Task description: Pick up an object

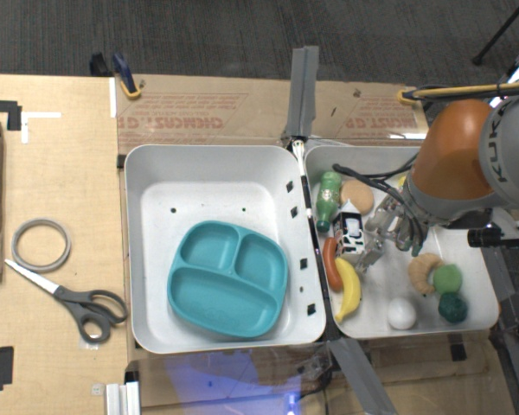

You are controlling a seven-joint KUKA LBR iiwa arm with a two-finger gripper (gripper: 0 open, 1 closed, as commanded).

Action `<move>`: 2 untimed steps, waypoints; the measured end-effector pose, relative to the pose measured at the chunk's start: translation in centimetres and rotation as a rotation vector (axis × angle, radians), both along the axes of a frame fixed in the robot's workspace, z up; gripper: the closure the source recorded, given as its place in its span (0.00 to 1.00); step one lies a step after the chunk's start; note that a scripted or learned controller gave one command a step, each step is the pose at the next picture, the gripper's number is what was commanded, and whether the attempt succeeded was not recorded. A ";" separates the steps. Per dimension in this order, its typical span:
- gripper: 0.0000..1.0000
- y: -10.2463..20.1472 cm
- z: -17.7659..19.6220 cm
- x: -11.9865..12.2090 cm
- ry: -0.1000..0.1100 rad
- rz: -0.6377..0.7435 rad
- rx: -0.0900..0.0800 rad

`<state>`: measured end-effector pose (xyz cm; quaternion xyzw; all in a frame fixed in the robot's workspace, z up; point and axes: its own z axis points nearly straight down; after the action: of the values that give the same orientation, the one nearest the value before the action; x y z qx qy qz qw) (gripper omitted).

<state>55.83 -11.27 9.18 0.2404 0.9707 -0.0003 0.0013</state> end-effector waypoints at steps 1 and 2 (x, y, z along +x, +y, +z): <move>0.00 -4.9 0.0 -4.6 0.000 0.014 0.000; 0.00 -7.0 0.2 9.2 -0.003 0.148 -0.002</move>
<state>65.03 -18.28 9.36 0.1681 0.9858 -0.0005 0.0031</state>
